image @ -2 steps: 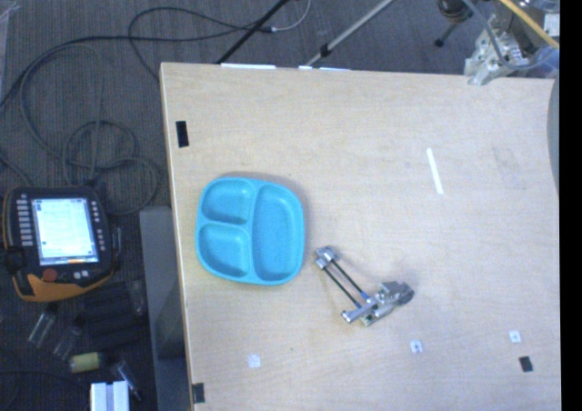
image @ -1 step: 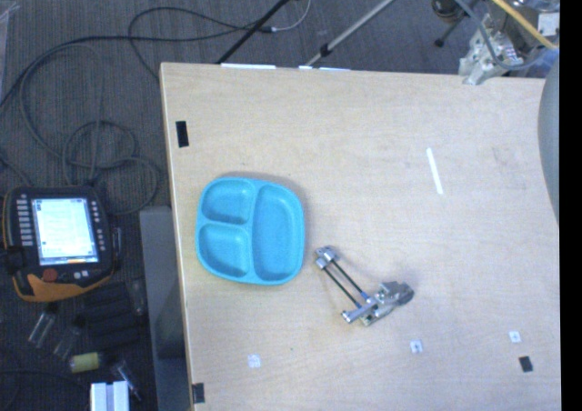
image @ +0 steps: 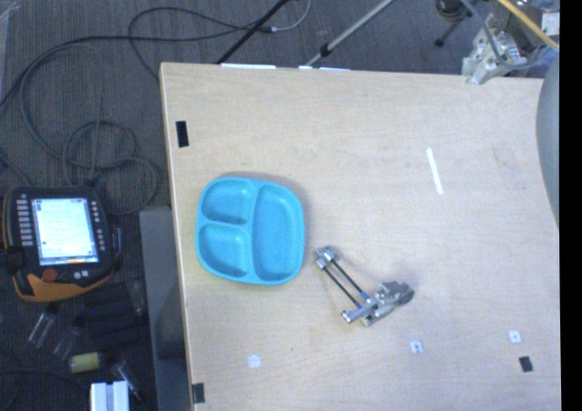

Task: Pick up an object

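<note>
A light blue plate (image: 252, 230) with three compartments lies on the wooden bench top, left of centre. Just right of it, toward the near edge, lies a metal hand tool (image: 362, 290) with two long thin bars and a chunky silver head. The gripper (image: 492, 58) hangs at the top right corner, over the bench's far edge, far from both objects, with a yellow cable running above it. Nothing shows in it. The grey arm body (image: 551, 150) bulges in at the right edge.
A short white strip (image: 436, 171) lies on the bench right of centre. Small black and white markers dot the bench edges. On the floor to the left sits a teach pendant (image: 60, 236) among cables, and stand legs cross the floor at the top.
</note>
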You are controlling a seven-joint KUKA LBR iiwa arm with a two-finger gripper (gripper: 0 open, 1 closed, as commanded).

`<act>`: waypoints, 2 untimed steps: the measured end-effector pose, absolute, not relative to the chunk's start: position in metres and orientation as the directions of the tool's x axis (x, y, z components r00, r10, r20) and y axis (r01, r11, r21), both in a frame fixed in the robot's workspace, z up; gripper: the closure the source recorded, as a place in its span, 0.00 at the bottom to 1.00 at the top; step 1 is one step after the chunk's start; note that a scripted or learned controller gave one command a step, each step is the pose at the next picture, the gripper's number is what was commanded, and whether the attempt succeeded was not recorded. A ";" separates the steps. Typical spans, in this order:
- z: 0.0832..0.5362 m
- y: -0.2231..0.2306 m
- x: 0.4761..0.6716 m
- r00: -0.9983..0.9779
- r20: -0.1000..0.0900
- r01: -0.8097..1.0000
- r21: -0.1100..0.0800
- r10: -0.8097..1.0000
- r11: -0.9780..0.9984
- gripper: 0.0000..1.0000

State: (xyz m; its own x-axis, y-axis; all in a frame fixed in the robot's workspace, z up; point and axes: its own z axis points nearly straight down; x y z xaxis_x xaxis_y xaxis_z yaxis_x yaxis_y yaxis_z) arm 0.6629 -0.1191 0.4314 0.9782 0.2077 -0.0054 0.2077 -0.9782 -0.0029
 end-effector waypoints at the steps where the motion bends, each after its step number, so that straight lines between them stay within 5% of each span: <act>1: 0.432 -0.137 0.661 0.850 -0.007 0.527 -0.002 0.527 -0.850 1.00; 2: 0.432 -0.145 0.648 0.980 -0.006 0.199 -0.003 0.199 -0.980 1.00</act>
State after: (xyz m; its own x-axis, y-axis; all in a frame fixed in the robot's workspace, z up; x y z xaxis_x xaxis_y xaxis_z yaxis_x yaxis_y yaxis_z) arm 0.6478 -0.1448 0.4316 0.9799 0.1994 -0.0062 0.1994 -0.9799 -0.0027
